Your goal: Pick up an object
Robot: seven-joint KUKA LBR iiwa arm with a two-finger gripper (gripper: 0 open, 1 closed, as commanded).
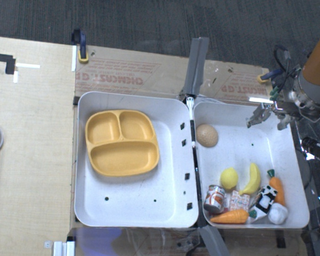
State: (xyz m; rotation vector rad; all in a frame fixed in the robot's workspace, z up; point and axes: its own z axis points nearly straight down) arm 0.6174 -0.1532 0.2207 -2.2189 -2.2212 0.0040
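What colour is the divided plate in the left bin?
The divided plate is yellow-orange, seen plainly in the camera view.

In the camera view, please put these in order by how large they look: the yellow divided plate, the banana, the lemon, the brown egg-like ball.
1. yellow divided plate, by far the largest.
2. banana, the longest of the rest.
3. brown egg-like ball and lemon: they look nearly alike, so I do not rank them.
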